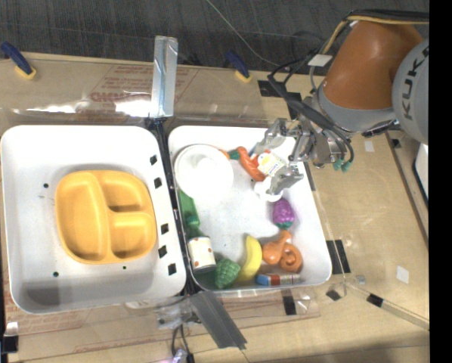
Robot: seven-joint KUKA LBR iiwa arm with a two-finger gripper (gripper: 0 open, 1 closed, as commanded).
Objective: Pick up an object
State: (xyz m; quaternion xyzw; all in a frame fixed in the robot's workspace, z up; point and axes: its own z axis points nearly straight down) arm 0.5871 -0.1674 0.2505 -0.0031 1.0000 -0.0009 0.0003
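- Nearest me, along the front wall of the right bin (317,225): small can (202,252) with a red band, green bumpy toy (226,272), banana (251,257), orange pretzel-shaped toy (283,252), and a thin marker-like stick (277,279) with red and blue ends lying flat against the wall.
- Banana sits between the green bumpy toy and the orange toy, touching both as far as I can see.
- Purple grape-like toy (284,213) is by the right wall, just above the orange toy, apart from it.
- Green pepper-like piece (188,212) lies along the left wall of that bin, just above the can.
- White bowl or plate (204,170) sits in the back-left corner; carrot-like orange piece (248,162) lies just right of it.
- Gripper (280,161) is low over the back-right part of the right bin, arm (373,63) coming in from the right.
- Fingers look spread apart; one metal fingertip (288,175) is down near the bin floor. A small white and yellow item (267,162) sits between them, but I can't tell if they're actually clamped on it.
- Left bin (22,225) holds a yellow divided tray (105,215), roughly centred, well apart from the gripper.
- Both bins rest side by side on a brown board (75,82).
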